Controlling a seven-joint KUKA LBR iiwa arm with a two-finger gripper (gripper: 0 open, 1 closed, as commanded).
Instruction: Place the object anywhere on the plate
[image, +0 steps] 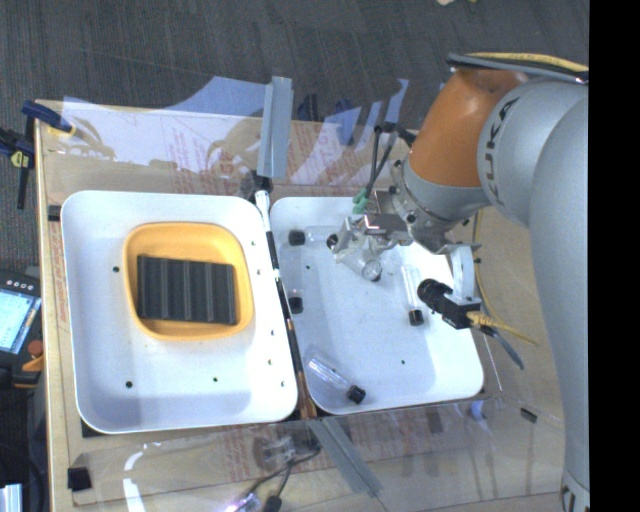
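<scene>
Yellow plate sat in left bin; end effector hung over right bin's far edge, grip state unclear; clear tube near front edge.

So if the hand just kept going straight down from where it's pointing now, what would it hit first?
Probably the bare floor of the right bin, near its upper middle. The hand hangs there, pointing down; a clear tube lies well nearer the front. Depth is uncertain.
</scene>
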